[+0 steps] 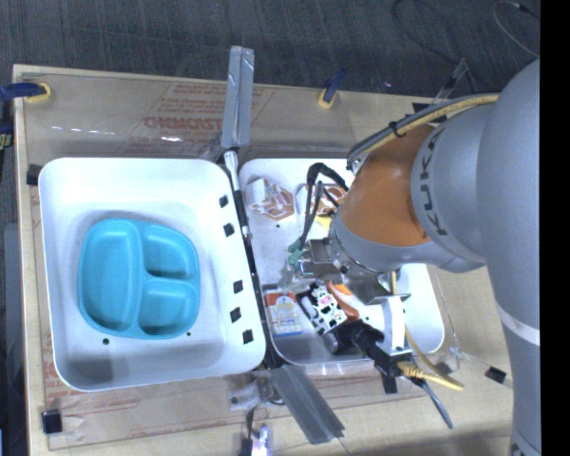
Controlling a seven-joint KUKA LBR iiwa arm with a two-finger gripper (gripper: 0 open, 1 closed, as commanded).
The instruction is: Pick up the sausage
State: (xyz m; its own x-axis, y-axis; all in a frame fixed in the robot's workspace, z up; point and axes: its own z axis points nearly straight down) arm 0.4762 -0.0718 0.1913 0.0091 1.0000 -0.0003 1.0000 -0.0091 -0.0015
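Gripper [315, 275] low in R bin [426, 304]; sausage hidden/unclear.

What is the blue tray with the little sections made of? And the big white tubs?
The blue tray looks like smooth moulded plastic: one even turquoise colour, rounded compartment edges, a soft sheen. The left white bin and the right white bin also look like plastic, with glossy curved walls and rounded corners, though a coated material cannot be ruled out from above.

Dark carpet floor [123, 17] surrounds the pale wooden bench [114, 112].
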